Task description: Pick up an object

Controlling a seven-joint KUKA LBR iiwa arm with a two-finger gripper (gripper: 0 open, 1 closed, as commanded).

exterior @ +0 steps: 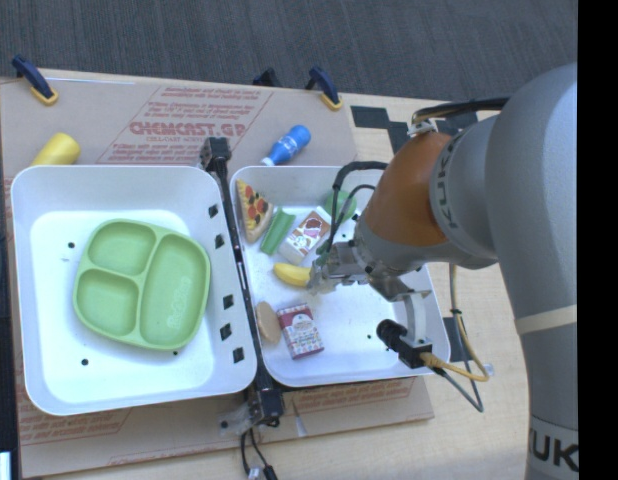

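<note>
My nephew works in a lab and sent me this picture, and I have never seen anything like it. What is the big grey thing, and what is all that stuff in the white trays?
The big grey and orange thing is a robot arm, reaching in from the right. The photo comes from one camera fixed above the bench, looking down at a slant.

On the bench sit two shallow white bins. The left bin holds a green divided plate. The right bin holds small toys: a banana, a pizza slice, a green stick, a red and white carton, a red box and a tan oval piece.

The arm's hand is low in the right bin, right beside the banana. I cannot tell whether it grips anything.
</note>
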